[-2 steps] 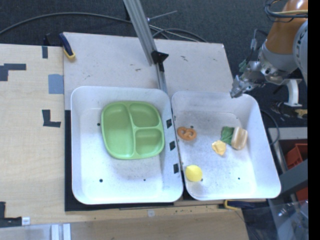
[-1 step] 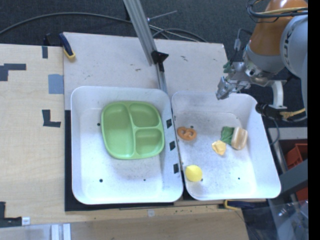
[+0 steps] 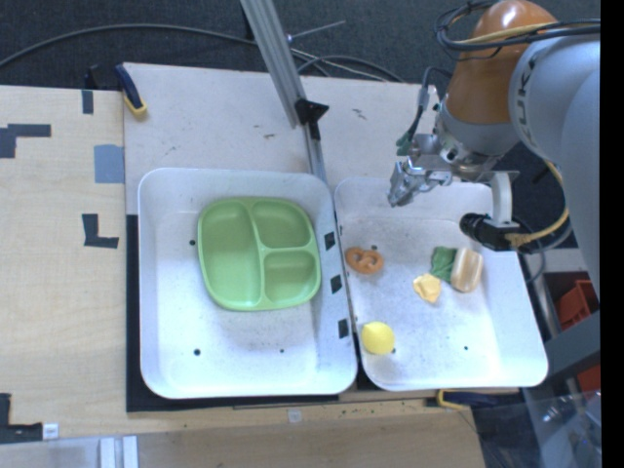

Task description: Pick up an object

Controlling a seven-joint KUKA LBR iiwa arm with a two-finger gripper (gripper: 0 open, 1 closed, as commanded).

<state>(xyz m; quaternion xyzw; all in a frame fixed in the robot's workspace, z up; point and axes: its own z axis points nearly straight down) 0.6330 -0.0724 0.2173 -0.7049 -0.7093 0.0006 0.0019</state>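
Camera view: jaws state cannot be told; nothing visible between them. Pretzel [image 3: 364, 259] lies below and just left of the gripper [image 3: 402, 195] in the right bin [image 3: 507, 359]. Likely light, rigid, brittle; grip across its outer rim.

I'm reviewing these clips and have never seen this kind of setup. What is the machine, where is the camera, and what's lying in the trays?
One fixed camera looks down at a slant on a bench. The grey arm with an orange band reaches in from the right; its hand hangs over the far edge of the right bin, with nothing visible between its fingers. That bin holds a pretzel-like piece, a yellow ball, a yellow chunk, a green piece and a tan piece. The left bin holds a green divided plate.
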